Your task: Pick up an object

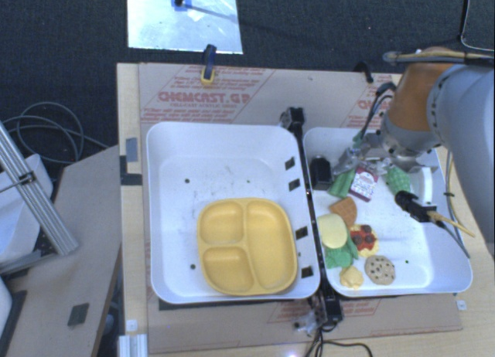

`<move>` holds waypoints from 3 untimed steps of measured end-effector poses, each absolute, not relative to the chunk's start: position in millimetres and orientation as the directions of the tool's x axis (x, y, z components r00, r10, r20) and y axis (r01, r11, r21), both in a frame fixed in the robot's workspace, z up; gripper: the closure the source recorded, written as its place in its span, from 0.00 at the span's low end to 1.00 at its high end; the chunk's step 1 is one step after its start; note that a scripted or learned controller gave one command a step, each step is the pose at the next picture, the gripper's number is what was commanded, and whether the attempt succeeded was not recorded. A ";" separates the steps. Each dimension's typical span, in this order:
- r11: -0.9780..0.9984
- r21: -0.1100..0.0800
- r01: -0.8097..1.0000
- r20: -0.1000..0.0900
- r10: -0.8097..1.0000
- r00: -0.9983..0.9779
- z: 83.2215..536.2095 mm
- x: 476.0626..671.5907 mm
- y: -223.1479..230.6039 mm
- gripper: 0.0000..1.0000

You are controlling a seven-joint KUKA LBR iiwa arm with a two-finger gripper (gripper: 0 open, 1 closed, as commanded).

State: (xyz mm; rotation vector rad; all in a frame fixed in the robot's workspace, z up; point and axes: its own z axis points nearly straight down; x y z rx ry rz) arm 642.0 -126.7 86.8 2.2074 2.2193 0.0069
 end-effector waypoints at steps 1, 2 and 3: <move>0.009 0.021 1.000 -0.002 1.000 -0.009 345.7 671.4 -79.2 0.00; 0.009 0.008 1.000 -0.003 1.000 -0.009 346.3 669.7 -81.2 1.00; 0.011 0.004 1.000 0.003 1.000 -0.011 354.4 659.3 -4.2 1.00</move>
